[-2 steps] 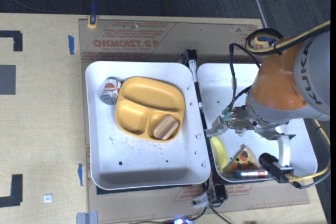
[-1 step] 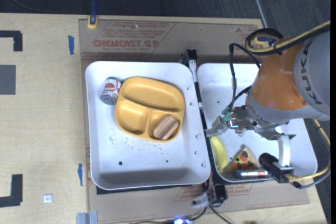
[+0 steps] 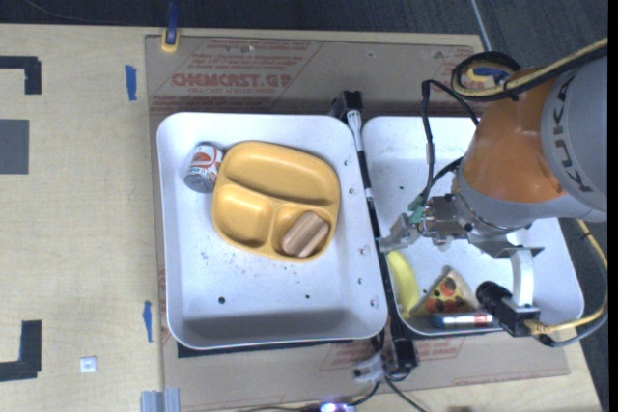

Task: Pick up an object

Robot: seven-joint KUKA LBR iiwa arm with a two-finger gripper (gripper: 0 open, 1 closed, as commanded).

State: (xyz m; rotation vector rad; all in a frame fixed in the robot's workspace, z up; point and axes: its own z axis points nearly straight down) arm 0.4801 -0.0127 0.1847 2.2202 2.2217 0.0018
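Two shallow white bins sit side by side on a brown cardboard sheet (image 3: 232,77) with red print. Between them they hold six loose things, three in each.

The left bin (image 3: 270,304) holds one yellow plastic tray (image 3: 275,188) with three compartments, lying towards the far side. One tan, roll-shaped piece of toy bread (image 3: 304,233) lies in the tray's near right compartment; the other two compartments hold nothing. One crushed red-and-silver drinks can (image 3: 203,167) lies on the bin floor, touching the tray's far left corner.

The right bin (image 3: 406,150) has all three of its things gathered along the near edge. One yellow toy banana (image 3: 403,283) lies against the left wall. One wedge-shaped toy pizza slice (image 3: 446,289), orange with darker spots, lies just beside the banana on its right. One thin red-and-blue marker pen (image 3: 454,318) lies along the near wall, just below the slice.

The one grey arm with its orange band (image 3: 517,159) reaches in from the right and covers much of the right bin. Its metal gripper (image 3: 398,236) points left, close to that bin's left wall and just above the banana's far tip. From this slant I cannot tell whether the claw is spread or pressed together, and I see nothing pinched in it. All six things lie where the bins or tray carry them.
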